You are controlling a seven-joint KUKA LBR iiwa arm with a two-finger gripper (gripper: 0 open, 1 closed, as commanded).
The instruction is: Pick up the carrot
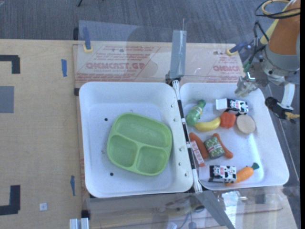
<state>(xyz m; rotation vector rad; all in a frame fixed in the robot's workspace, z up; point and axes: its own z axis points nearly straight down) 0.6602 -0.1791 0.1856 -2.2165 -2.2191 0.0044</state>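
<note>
The small orange plastic carrot with a green tip (246, 172) lies at the near edge of the right white bin (272, 142), touching a black-and-white printed carton (222, 173). The gripper (246, 86) hangs over the far corner, well apart from it; I cannot tell its state. The carrot looks smooth and tapered, so I think it may slip, or the carton may be caught instead.

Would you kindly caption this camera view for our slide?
Tool above the right bin's far corner; carrot lies at its near edge.
</note>
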